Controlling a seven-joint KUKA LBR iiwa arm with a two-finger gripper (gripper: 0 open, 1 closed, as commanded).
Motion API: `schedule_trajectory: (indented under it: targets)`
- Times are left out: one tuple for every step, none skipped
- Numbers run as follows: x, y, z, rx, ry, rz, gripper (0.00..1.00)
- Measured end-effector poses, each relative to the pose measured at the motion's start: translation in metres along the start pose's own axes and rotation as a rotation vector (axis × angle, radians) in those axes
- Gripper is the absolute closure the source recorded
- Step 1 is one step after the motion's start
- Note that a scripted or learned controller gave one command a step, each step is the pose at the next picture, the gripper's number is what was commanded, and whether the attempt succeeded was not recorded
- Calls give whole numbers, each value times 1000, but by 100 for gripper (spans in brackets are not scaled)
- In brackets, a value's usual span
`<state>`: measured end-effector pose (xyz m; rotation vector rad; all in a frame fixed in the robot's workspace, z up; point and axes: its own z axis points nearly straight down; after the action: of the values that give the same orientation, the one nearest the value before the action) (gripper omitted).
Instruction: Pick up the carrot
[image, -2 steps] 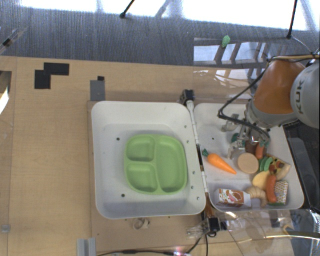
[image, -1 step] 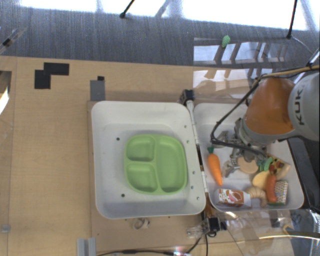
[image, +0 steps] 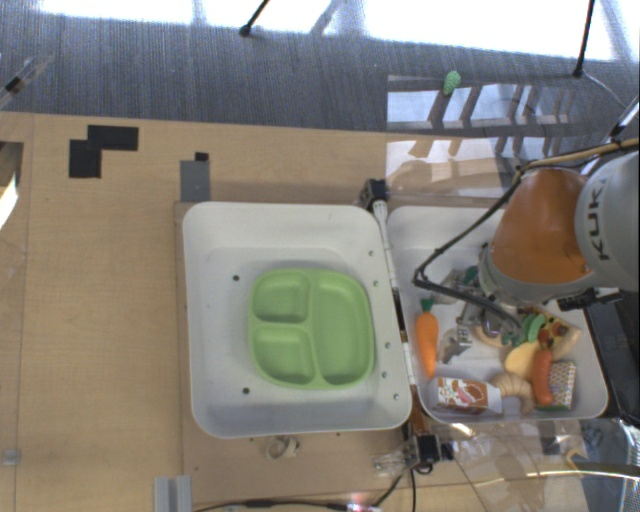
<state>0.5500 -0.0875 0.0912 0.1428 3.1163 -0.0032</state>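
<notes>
The orange carrot (image: 427, 341) with a green top lies lengthwise near the left wall of the right bin (image: 400, 240), green end pointing to the back. My gripper (image: 458, 338) hangs low over the bin just right of the carrot, beneath the arm's orange band (image: 538, 236). Nothing shows as lifted, and the carrot rests on the bin floor. The arm hides much of the bin's middle.
The left bin (image: 210, 300) holds a green divided plate (image: 311, 328). In the right bin's front lie a small brown-and-white carton (image: 465, 395), a yellow piece (image: 521, 357), a red sausage-like piece (image: 542, 377) and other toy food. A black cable (image: 455, 252) loops over the right bin.
</notes>
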Motion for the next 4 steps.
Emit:
schedule_trajectory:
  targets:
    - [0,0,0,0,0,-1,0]
    - [-26,3,2,-1,8,156,0]
    - [35,1,-1,-1,0,338,0]
    - [5,3,1,3,10,582,0]
